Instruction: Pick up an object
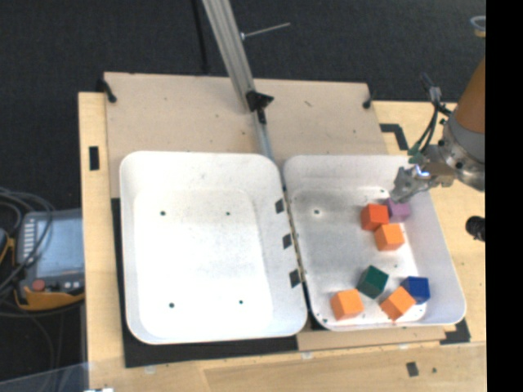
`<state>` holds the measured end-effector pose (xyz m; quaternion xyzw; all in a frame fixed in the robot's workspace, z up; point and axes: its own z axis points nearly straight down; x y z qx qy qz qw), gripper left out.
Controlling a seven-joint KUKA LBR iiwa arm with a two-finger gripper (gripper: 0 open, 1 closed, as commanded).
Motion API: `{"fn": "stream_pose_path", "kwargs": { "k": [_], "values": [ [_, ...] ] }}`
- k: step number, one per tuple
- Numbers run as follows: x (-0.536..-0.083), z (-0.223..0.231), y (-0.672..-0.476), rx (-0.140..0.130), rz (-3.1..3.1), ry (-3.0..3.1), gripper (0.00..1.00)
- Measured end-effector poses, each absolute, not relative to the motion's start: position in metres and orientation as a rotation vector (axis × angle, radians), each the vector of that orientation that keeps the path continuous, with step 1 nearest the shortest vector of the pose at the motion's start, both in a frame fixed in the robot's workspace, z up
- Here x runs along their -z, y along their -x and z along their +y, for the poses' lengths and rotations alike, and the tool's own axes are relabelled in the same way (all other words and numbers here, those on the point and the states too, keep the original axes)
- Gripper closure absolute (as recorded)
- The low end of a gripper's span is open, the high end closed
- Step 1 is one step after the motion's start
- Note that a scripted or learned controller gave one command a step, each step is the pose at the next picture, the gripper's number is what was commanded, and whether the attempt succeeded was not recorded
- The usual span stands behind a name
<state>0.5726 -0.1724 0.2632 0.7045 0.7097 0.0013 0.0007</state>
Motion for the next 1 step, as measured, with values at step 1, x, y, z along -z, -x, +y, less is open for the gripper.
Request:
{"fn": "stream_pose_path", "kwargs": {
  "k": [1],
  "values": [
    [-0.2704,-0.1190,-0.5669,-0.004,2.231,-2.212,1.00]
  ]
}}
